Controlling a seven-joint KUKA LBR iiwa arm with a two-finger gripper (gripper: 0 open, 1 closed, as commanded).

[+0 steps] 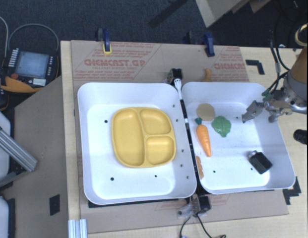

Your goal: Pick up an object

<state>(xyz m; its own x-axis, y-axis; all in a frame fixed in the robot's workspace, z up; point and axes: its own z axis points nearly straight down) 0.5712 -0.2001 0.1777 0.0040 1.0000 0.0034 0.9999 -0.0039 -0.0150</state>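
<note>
Camera view: the arm is cut off at the right edge, only its wrist and the gripper (260,110) in frame, over the right bin (277,180) near its far right side. The fingers (249,114) look spread, nothing between them, but they are small and dark, so it is hard to be sure.

Left of the fingers and near them lies green broccoli (221,126). Further left, a tan round piece (205,111) and the carrot (204,139). The carrot's long axis runs front to back, green top at the far end, tip toward the near edge. Nearer the front than the fingers, a black block (260,162), tilted.

Well left, the left bin (89,133) holds a yellow divided plate (143,136). Both bins sit on a brown board (144,58) with red lettering, clamped at the far edge; dark floor beyond, a pendant with a screen (30,66) far left.
</note>
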